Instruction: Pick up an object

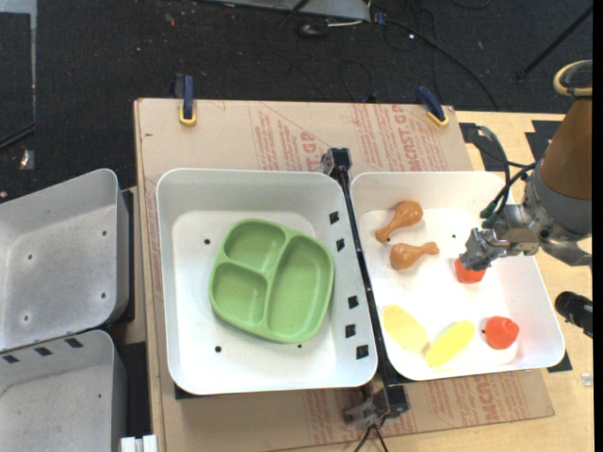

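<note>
The tool sits low over a red-orange piece – grip state unclear – and may nudge it away rather than clamp it

Cardboard-topped bench, two white bins on it, left bin, right bin, side by side

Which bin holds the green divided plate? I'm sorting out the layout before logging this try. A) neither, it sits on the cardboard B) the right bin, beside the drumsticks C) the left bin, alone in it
C: the green divided plate lies by itself in the left bin, while the two drumsticks and the yellow pieces lie in the right bin.
</note>
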